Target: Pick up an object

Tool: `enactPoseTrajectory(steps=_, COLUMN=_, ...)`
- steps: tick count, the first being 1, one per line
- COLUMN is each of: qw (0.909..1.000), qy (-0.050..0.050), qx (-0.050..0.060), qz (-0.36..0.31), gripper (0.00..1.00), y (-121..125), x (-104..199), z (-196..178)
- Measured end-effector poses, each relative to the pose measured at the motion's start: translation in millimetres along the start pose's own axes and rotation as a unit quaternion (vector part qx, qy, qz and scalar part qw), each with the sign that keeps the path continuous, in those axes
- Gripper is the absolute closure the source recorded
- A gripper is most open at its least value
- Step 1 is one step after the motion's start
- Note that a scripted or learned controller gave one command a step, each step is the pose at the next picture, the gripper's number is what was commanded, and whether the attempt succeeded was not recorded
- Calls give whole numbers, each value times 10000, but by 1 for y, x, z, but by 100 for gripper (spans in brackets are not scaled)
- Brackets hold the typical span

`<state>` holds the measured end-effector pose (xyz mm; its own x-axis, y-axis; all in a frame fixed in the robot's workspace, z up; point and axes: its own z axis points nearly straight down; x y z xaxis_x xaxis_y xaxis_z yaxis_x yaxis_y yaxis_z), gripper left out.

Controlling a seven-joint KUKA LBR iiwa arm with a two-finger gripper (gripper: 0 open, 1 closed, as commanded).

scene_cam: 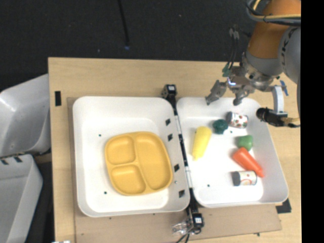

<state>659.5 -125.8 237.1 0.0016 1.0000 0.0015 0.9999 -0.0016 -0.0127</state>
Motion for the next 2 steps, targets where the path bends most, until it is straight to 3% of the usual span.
enactPoseTrajectory(steps=1, qw=10000, qy=-5, qx=-73, qz=-11, gripper=0, y=2, x=0, z=-9)
enactPoseTrajectory(steps=2, qw=10000, qy=-19, qx=-48, qz=-3, gripper=0, y=-5, x=-7, z=47)
